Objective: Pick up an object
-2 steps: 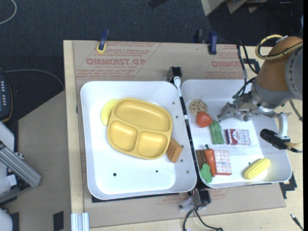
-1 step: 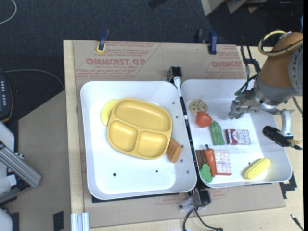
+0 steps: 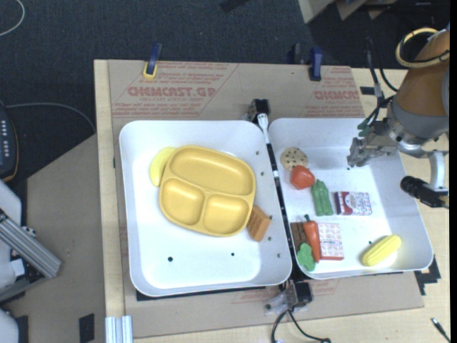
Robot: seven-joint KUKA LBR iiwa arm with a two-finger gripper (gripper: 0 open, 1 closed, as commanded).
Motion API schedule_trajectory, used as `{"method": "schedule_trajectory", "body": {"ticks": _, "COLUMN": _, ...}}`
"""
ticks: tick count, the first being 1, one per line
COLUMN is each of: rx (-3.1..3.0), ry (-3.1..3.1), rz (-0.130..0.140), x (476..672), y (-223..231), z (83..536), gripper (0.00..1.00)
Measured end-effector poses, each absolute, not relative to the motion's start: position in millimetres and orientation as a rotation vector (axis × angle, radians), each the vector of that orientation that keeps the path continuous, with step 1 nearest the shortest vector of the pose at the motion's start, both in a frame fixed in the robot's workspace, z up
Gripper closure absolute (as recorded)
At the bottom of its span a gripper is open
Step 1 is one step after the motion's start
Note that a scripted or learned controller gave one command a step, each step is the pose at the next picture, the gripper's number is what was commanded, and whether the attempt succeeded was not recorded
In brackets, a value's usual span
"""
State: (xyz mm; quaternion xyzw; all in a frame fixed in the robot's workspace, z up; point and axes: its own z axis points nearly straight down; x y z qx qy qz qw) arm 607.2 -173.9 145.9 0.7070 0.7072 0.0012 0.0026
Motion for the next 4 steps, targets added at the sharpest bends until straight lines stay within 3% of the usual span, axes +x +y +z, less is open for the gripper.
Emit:
{"method": "schedule_trajectory", "body": {"ticks": 2, "rx": 2.216, "ry": 2.218, "rz": 0.004, "x": 620.0, "y": -177, "z": 227, "gripper": 1.00}}
{"method": "schedule_trajectory", "body": {"ticks": 4, "rx": 2.221, "ry": 2.228, "rz": -0.002, "x": 563.0, "y": -91, "z": 225, "gripper": 1.00}}
